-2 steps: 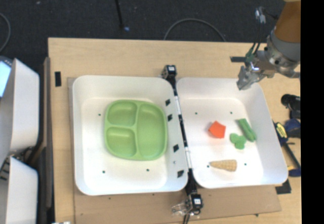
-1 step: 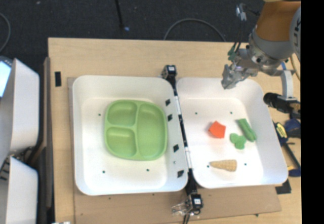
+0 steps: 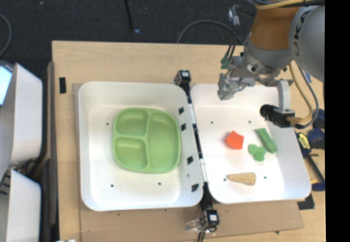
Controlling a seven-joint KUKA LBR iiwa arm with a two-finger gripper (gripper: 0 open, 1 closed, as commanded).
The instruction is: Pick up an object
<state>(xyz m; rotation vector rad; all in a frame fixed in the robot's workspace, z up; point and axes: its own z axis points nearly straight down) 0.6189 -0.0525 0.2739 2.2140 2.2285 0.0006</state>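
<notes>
Arm in from the right, bent down

I see my gripper (image 3: pixel 227 91) hanging low off the orange-banded wrist, carrying nothing.

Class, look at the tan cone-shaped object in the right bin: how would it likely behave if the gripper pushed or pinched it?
The tan cone lies on its side, so a push would probably roll it in a curve around its narrow tip. Its taper may let it slip out of a pinch. It looks small and probably light, so it may skid on the right bin.

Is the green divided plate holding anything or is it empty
Empty. The green divided plate lies flat in the left bin, and all its compartments show bare green, with nothing resting in them.
</notes>
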